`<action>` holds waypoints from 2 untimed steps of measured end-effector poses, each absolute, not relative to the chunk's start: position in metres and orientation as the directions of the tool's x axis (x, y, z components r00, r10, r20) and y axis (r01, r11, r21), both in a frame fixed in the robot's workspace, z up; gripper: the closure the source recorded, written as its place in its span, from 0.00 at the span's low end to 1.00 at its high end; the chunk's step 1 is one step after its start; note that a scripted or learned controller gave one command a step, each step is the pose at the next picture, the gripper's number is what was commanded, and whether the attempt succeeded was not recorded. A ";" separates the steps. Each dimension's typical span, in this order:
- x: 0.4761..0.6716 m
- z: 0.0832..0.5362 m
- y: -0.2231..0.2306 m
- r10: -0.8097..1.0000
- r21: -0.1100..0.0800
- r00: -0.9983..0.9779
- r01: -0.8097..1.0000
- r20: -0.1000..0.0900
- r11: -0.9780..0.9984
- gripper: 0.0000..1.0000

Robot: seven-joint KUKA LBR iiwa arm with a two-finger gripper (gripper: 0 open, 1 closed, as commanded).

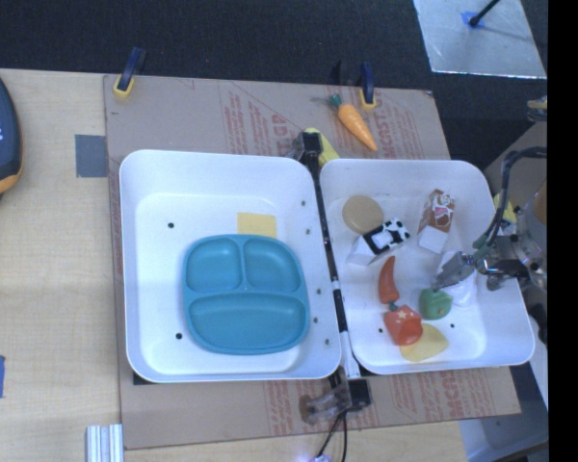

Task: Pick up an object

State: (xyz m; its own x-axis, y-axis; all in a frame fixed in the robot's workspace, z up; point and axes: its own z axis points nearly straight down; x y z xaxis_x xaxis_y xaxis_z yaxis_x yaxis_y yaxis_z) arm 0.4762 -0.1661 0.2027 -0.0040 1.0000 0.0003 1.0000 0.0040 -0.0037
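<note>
In your left white bin a blue plastic plate with three sections lies beside a flat yellow square. In your right white bin sit a red pepper toy, a red strawberry toy and a small green round toy. The grey metal gripper is just above the green toy, and you cannot tell how far it is open or if it has hold of anything

A pale wooden bench fills the lower scene, with a brown cardboard sheet laid flat on it and held along its far edge by a yellow clamp and a blue clamp. Beyond the bench lies dark carpet, with a pale floor panel at the far right. A grey tape patch sits on the wood.
</note>
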 end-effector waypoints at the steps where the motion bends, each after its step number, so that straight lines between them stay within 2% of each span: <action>1: 0.535 0.086 -0.099 1.000 -0.011 -0.013 1.000 0.005 0.013 0.00; 2: 0.535 0.103 -0.105 1.000 -0.006 -0.007 1.000 0.000 0.007 1.00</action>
